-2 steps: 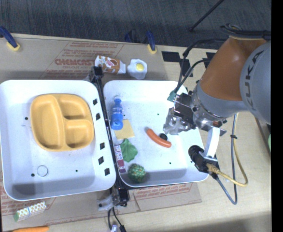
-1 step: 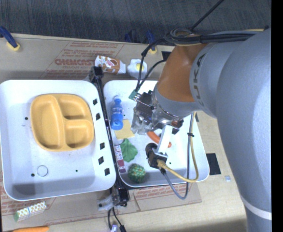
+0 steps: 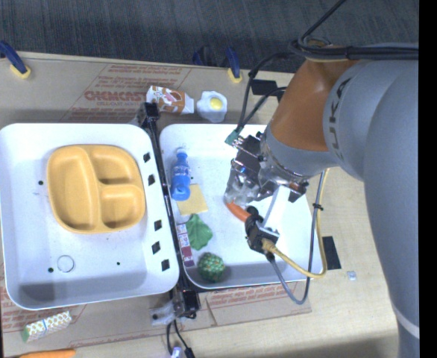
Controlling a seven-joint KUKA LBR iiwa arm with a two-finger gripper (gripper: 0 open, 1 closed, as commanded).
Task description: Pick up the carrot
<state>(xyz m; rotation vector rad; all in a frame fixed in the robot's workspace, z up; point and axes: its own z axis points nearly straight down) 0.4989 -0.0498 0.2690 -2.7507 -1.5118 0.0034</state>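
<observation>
**End effector low over the carrot, grip unconfirmed**

The carrot (image 3: pixel 237 212) lies in the right bin (image 3: pixel 297 271), near its middle, and you see just a short orange stretch of it poking out from under the end effector (image 3: pixel 242 192). The end effector sits directly above or on it. You cannot tell how far it is open, or whether it has hold of anything: the wrist body covers the tips from this angle.

To do this step well, judge the carrot's long axis first and close across its narrow width, not along its length. Centre the grip on the middle of the carrot, not the exposed end, so it does not pivot out. Lift straight up and slowly, and watch that the orange rises with the tool.

Keep clear of the yellow slice (image 3: pixel 195 199) and the green leafy piece (image 3: pixel 199 232) just to the left.

Most of the carrot is hidden, so its true direction is a guess. The arm also covers the bin's right side.
</observation>
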